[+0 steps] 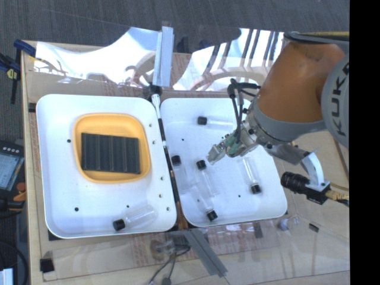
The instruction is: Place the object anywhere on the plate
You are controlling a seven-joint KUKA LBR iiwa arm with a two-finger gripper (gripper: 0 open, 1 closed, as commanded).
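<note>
Picking out the gripper [221,152] well to the right of the plate [110,124], low over the right bin [270,203] and angled down and back toward the plate; cannot tell from up here whether open or clamped, and cannot make out anything carried. Counting several clear vials with black caps scattered right of the plate, none on it. Singling out the nearest vial [205,180], just below the gripper on its plate side, seemingly apart from it, lying flat with the cap end toward the plate. Noting one stray vial [135,216] in the left bin [50,159], just below the plate and off its rim. Judging the step as the pick, with nothing on the plate yet. To do it well: come down square across the nearest vial's body, not along it, guarding against a roll or a squirt out of a slanted pinch; settle mid-body rather than on the cap; close only once low enough to straddle it. Then lift straight up, high enough to clear the ridge [165,159] between here and the plate, travel left, and let go low over the plate's dark ridged centre [111,152], good for stopping a roll. Mind the black cap [176,160] nearer the plate, easy to nudge on the way
</note>
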